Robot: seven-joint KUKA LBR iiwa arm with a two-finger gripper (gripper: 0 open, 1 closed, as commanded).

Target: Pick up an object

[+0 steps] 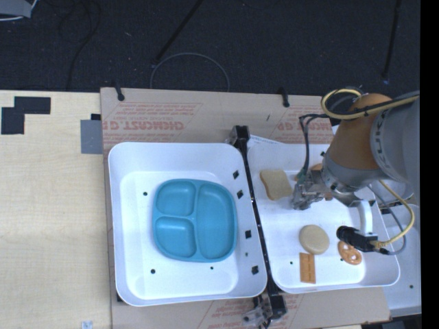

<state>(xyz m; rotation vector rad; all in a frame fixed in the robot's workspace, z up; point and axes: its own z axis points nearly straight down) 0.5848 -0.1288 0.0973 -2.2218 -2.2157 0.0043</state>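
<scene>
My gripper (302, 197) is low in the right bin (384, 279), near the middle of its far half. Just to its left lies a tan, bread-like slice (274, 184), close to the gripper but apart from it. A round beige biscuit (314, 239) rests nearer the front, below the gripper. At the front right lies a small orange pretzel (350, 254). An orange-brown stick (307, 267) sits by the front wall. I see nothing held in the gripper.
The left bin (130, 163) holds a blue divided plate (194, 220). A black divider with clips (248, 211) runs between the two bins. The arm's grey and orange body (363, 142) hangs over the right bin's far right corner.
</scene>
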